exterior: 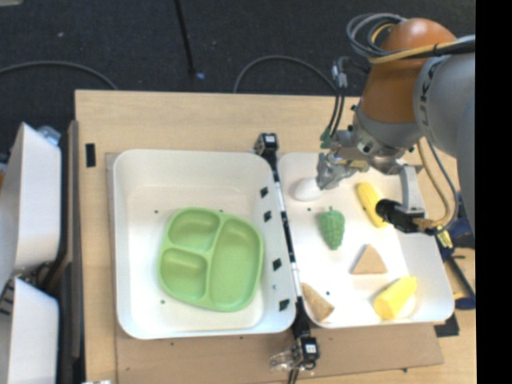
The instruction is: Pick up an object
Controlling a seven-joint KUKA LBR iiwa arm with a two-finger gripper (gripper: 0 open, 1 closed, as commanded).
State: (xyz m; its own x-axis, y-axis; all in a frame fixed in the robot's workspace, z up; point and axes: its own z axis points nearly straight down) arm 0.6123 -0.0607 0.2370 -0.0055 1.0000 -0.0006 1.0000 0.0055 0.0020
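Two bins; we see the end effector (pixel 330 174) low in right bin, upper middle of frame, beside a white object (pixel 306 189); finger state we cannot tell. Approach step; next needs closing on it.

**Operator:** Is there any text, label, brand, number or sign you can read on the bench, the bins or the arm?

**Reference:** No. You will find no legible marking on the left bin (pixel 128 238), the right bin (pixel 424 290) or the green divided plate (pixel 212 258). The small black fittings along the divider (pixel 276 230) between the bins are too small for you to read anything on them. The arm's orange band (pixel 400 70) bears no readable lettering.
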